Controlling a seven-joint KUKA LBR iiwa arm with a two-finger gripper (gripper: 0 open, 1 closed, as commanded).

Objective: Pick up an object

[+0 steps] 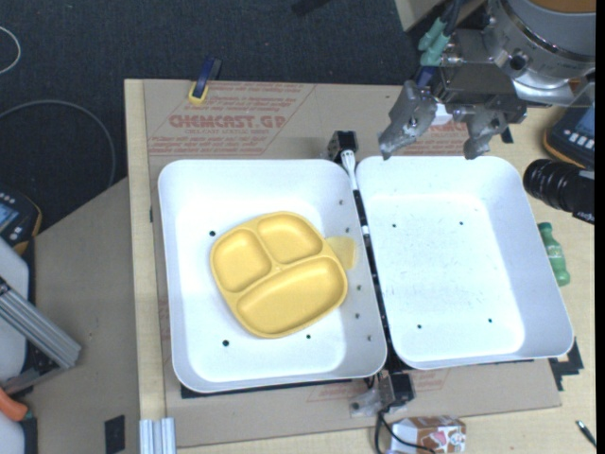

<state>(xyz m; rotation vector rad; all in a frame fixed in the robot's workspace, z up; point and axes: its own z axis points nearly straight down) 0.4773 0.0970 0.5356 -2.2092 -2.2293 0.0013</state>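
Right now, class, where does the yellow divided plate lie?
The yellow divided plate lies in the left bin, near its middle, away from the gripper over the right bin's far rim.

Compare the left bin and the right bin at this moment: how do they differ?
The left bin holds a yellow divided plate; the right bin shows only small dark specks. The end effector hangs over the right bin's far rim, away from the left bin. Both are shallow, white and alike in size.
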